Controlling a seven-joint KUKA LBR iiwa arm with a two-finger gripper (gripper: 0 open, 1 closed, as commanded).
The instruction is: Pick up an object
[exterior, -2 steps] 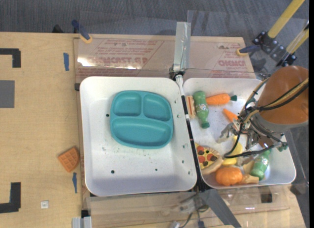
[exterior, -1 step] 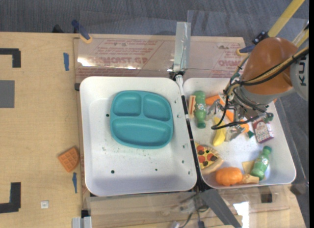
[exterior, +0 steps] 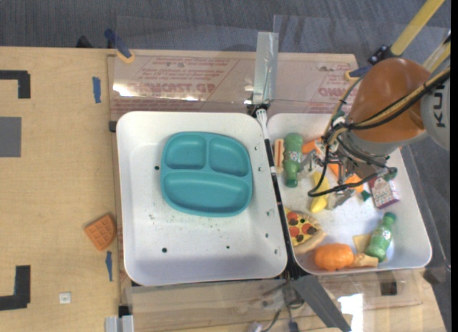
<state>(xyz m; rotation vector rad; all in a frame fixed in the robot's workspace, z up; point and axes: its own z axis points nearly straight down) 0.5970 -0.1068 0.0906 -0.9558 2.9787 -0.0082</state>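
Observation:
My gripper (exterior: 342,179) is low over the middle of the right bin (exterior: 415,252), under the orange wrist band (exterior: 390,98). It hangs above a clutter of small toys: a yellow banana-like piece (exterior: 321,199) and orange bits (exterior: 312,147) to its left. A purple box (exterior: 385,193) lies just right of it. A green bottle (exterior: 292,157) lies at the bin's left wall. Whether anything sits between the gripper's tips is hidden by the wrist and cables.
Nearer the front of the right bin lie a pizza slice (exterior: 303,227), an orange fruit (exterior: 334,255) and a second green bottle (exterior: 381,236). The left bin (exterior: 143,252) holds a teal divided plate (exterior: 207,173). A waffle toy (exterior: 100,231) lies on the wooden bench.

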